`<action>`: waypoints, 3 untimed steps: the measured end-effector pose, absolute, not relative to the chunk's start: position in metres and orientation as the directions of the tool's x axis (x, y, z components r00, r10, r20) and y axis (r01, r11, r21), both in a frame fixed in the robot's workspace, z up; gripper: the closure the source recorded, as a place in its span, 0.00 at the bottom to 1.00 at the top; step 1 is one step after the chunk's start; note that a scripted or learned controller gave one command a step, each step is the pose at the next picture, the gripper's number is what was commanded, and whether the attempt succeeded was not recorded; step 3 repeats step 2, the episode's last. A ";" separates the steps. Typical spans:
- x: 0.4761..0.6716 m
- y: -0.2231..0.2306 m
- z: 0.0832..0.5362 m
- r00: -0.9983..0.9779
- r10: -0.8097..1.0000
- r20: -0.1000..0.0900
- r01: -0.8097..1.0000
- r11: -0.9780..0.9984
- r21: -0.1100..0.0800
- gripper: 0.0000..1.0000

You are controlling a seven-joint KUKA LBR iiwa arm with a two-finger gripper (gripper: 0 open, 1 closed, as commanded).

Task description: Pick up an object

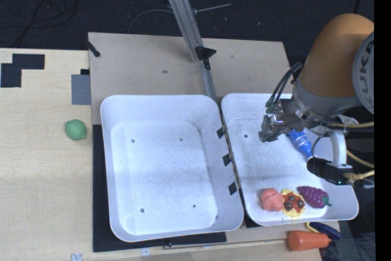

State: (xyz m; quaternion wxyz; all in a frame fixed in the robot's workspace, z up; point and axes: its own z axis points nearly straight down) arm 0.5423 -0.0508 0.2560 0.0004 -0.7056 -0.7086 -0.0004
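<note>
Camera view: my gripper (269, 131) hovers low inside the shallow white right bin (256, 159).
Grip: cannot tell.
Beside me: blue plastic bottle-like object (301, 142).

The KUKA iiwa arm (342, 64) reaches in from the right side of the camera view, its large orange band rounded and prominent near the upper right, with a grey housing segment beside it at the frame's edge. Below the orange band the wrist narrows into a darker grey section, from which black cables loop out along the left side and bend back toward the tool. The gripper (267, 133) hangs at the end of the wrist, pointing down and slightly leftward, dark and compact. Its tips sit low, close to the surface beneath, and their spacing is too dark and small to make out.
</note>
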 end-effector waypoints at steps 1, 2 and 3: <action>0.539 0.005 0.260 -0.004 1.000 0.001 1.000 0.004 0.000 1.00; 0.546 0.055 0.248 -0.003 1.000 0.000 1.000 0.003 -0.002 1.00; 0.546 0.055 0.248 -0.003 1.000 0.000 1.000 0.003 -0.002 1.00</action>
